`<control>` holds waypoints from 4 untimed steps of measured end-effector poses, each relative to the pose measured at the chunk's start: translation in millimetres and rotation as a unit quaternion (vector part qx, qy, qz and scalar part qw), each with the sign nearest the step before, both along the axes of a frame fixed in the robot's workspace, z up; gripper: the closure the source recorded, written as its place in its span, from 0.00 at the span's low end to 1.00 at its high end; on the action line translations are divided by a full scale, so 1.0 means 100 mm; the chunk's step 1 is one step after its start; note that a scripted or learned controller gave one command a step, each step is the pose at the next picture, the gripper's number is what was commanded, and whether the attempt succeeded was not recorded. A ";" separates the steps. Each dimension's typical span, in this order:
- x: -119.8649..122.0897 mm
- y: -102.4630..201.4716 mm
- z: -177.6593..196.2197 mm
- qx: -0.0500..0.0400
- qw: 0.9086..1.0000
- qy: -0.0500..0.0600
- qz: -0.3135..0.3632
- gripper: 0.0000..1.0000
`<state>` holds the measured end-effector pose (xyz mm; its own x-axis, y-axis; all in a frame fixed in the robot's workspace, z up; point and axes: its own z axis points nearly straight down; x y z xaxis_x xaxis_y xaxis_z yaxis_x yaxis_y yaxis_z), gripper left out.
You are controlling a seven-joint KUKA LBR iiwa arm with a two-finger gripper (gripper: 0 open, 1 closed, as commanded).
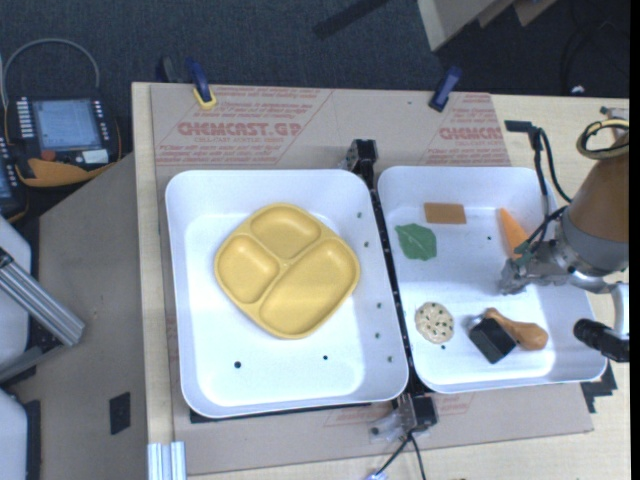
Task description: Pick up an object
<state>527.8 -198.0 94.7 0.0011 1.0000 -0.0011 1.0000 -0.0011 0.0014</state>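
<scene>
The right bin holds a brown cracker-like rectangle, a green leaf piece, an orange carrot, a round speckled cookie, a black block and a tan drumstick shape. My gripper hangs low over the right side of this bin, just below the carrot and above the drumstick shape. Nothing shows between its tips.
The left bin carries a yellow three-compartment plate. Clamps and cables sit along the cardboard bench top behind the bins. A grey handheld screen lies off the bench to the left.
</scene>
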 end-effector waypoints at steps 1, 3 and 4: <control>0.07 0.08 0.58 -0.001 1.000 -0.003 0.002 1.00; 0.06 0.08 1.29 -0.001 1.000 -0.002 0.001 1.00; -0.04 0.59 1.20 0.002 1.000 0.002 0.003 1.00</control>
<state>524.0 -138.8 214.4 -0.0044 1.0000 0.0027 1.0000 0.0044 -0.0027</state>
